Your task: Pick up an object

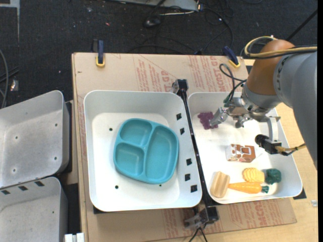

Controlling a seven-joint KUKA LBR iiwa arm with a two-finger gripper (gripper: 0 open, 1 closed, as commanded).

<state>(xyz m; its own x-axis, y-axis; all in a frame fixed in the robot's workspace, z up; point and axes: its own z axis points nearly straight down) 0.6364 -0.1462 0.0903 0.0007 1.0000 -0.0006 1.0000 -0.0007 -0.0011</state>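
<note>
Two white bins sit side by side on the bench. The left bin (pixel 96 135) holds a teal plate (pixel 146 150) with three compartments. The right bin (pixel 287 140) holds all the loose objects, so it serves as the landmark here.

Contents of the right bin: a purple piece (pixel 206 120) near its upper-left corner; a brown-and-white block (pixel 241 153) about at its centre; along its lower edge, a tan cylinder (pixel 219 184), a carrot (pixel 246 187), a yellow ridged piece (pixel 253 175) and a dark green piece (pixel 273 175), the last three clustered closely together.

The arm (pixel 282 79) reaches over the upper part of the right bin. The gripper (pixel 222 116) sits just right of the purple piece, above the bin floor. Whether its fingers are wide or narrow cannot be told; nothing is seen between them.

Judgement: the step in hand is the approach, with no object yet taken. The purple piece is the nearest candidate. The next move calls for centring over it, descending to the bin floor and closing. The piece lies near the bin wall, which may crowd one finger.
</note>
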